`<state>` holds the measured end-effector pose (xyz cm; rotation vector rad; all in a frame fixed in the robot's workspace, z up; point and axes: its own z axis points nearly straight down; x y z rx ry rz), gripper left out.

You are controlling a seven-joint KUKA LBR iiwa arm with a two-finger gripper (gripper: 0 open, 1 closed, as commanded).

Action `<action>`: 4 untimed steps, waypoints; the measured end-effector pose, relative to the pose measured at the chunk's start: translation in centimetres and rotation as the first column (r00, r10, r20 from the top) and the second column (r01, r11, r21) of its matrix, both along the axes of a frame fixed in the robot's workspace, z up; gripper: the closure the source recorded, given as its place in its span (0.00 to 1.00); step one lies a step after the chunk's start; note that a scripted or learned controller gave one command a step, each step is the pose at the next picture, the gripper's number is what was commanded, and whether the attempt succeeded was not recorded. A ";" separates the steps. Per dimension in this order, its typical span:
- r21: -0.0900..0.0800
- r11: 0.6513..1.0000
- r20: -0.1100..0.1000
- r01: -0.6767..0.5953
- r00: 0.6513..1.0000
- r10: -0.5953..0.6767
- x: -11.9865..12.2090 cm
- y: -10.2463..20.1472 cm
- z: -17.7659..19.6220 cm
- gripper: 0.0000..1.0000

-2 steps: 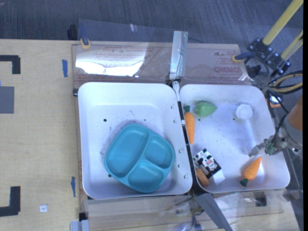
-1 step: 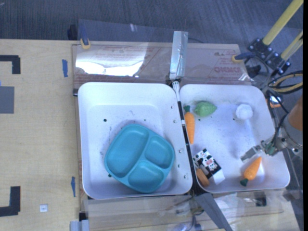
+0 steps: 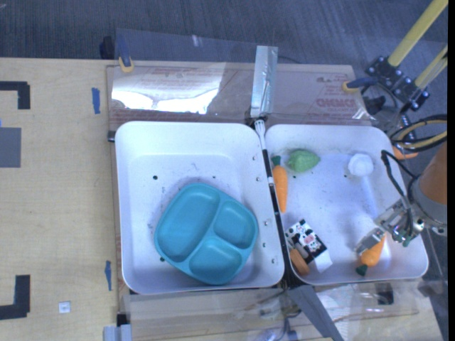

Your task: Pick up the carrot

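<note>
Two carrots lie in the right bin (image 3: 334, 279). One carrot (image 3: 280, 184) rests lengthwise against the bin's left wall, green top pointing to the back. A second, smaller carrot (image 3: 374, 252) lies tilted near the front right corner, its green end toward the front. My gripper (image 3: 391, 231) hangs at the right side of this bin, directly above and touching or nearly touching the smaller carrot's upper end. The arm's wrist covers the bin's right rim.
The right bin also holds a green leafy toy (image 3: 303, 160), a white scoop (image 3: 361, 168), a black-and-white box (image 3: 307, 239) and an orange piece (image 3: 299, 263). A blue divided plate (image 3: 207, 231) fills much of the left bin (image 3: 135, 155). Cables hang at the right.
</note>
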<state>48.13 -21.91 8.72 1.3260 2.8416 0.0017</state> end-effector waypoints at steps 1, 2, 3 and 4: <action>0.000 0.999 0.003 0.041 0.999 -0.041 4.5 0.7 0.0 0.00; 0.002 1.000 0.001 0.008 1.000 -0.008 5.7 7.2 2.5 0.00; -0.001 1.000 -0.005 -0.024 1.000 0.024 1.5 1.8 3.3 0.00; -0.003 0.895 0.001 -0.446 0.895 0.446 0.1 -0.4 0.0 0.00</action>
